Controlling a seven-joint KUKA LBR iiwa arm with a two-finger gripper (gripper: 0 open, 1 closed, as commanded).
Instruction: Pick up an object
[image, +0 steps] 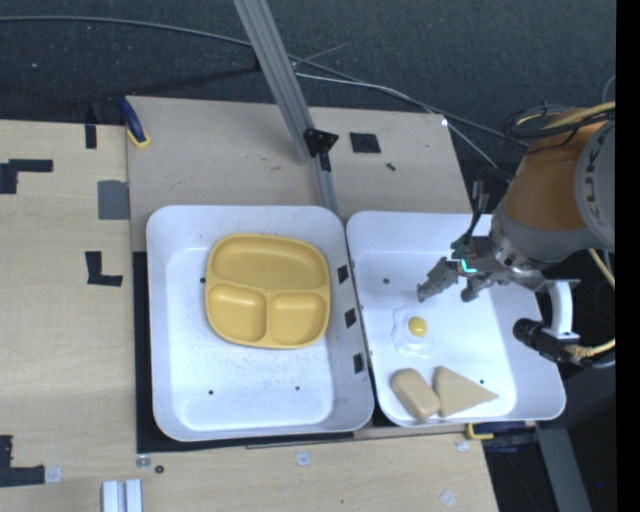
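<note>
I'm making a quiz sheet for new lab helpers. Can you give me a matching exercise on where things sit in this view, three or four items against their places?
Things:
1. yellow plastic divided plate
2. white fried-egg toy with a yellow yolk
3. tan wedge-shaped bread piece
4. two-finger gripper on the grey arm

Places:
A. near corner of the right bin, beside a tan bread roll
B. above the right bin, over its middle
C. left bin, far half
D. middle of the right bin's floor

Pairs: 1-C, 2-D, 3-A, 4-B
</note>
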